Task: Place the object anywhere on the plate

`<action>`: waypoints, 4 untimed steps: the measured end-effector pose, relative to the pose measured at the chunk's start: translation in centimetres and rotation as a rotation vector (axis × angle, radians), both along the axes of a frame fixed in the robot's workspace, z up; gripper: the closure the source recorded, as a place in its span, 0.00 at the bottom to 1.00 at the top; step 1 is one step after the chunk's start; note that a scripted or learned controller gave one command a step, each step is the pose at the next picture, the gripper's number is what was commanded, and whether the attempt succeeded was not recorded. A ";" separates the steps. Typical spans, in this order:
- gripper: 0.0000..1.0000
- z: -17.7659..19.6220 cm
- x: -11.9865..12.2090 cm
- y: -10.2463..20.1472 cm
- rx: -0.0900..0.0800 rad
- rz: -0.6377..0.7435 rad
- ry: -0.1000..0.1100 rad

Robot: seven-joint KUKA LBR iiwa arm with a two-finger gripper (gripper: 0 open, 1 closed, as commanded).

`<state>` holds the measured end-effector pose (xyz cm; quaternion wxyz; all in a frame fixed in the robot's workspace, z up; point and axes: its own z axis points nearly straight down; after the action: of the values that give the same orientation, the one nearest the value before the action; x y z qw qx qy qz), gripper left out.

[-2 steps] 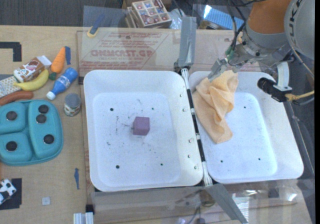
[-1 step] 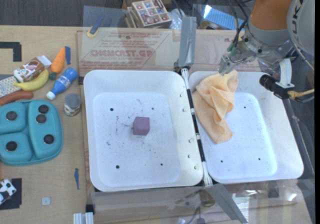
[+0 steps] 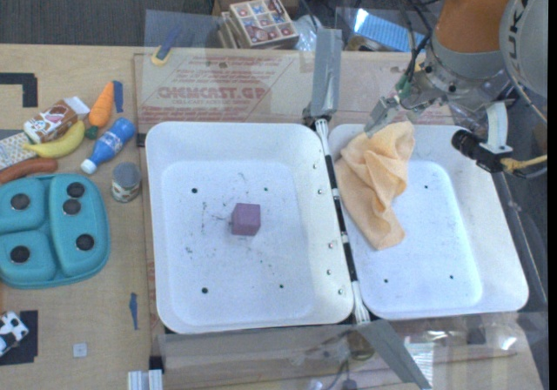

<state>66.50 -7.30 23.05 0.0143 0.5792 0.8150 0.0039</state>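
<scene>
Both bins are smooth white plastic with a faint sheen — the left bin (image 3: 174, 162) is scuffed with dark specks, the right bin (image 3: 461, 240) cleaner. The yellow-orange cloth (image 3: 380, 184) looks soft, matt and creased. The purple block (image 3: 245, 219) is matt and dull. My bench (image 3: 78, 62) shows pale matt wood. The teal tray (image 3: 52, 227) is smooth plastic — slightly glossy.

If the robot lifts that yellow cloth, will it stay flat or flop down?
The cloth will probably flop: it already lies crumpled and folded in the right bin. It looks thin, so likely light. It may sag or slip from the gripper.
</scene>
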 end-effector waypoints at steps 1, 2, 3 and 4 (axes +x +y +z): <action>1.00 1.1 0.1 -0.1 -0.002 0.001 -0.007; 0.00 1.1 0.1 -0.1 -0.002 0.001 -0.007; 1.00 2.2 0.3 -0.2 -0.004 0.002 -0.013; 0.00 2.2 0.3 -0.1 -0.004 0.002 -0.013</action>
<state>66.75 -7.44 25.28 0.0209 0.5784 0.8154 0.0061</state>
